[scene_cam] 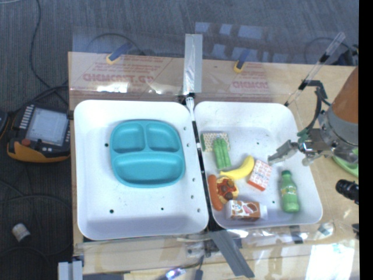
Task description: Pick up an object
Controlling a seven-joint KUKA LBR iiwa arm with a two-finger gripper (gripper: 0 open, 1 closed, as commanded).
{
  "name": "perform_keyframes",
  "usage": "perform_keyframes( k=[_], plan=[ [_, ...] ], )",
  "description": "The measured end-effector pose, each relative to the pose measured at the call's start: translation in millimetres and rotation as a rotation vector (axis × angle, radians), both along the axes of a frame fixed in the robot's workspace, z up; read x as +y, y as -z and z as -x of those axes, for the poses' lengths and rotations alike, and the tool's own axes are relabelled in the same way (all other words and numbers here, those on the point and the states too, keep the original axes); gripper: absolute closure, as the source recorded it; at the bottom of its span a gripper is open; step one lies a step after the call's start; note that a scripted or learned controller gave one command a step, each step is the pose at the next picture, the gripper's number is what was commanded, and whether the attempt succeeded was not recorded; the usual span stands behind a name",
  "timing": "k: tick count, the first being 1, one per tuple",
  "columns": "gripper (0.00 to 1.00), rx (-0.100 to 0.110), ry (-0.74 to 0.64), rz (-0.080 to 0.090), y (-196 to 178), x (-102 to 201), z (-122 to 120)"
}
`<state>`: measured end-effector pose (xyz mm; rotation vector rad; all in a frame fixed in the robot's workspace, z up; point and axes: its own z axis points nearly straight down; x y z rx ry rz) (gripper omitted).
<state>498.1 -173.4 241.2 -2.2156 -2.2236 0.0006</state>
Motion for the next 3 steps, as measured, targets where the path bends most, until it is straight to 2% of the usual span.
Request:
perform_keyframes(
  k=[1, 2, 3],
  plan=[
    [0.00, -0.020, -0.169, 0.008, 138, 35, -13],
    [1.00, -0.020, -0.167, 0.008, 129, 34, -14],
    [1.00, 0.000, 0.156, 0.006, 4, -8, 15]
  ],
)
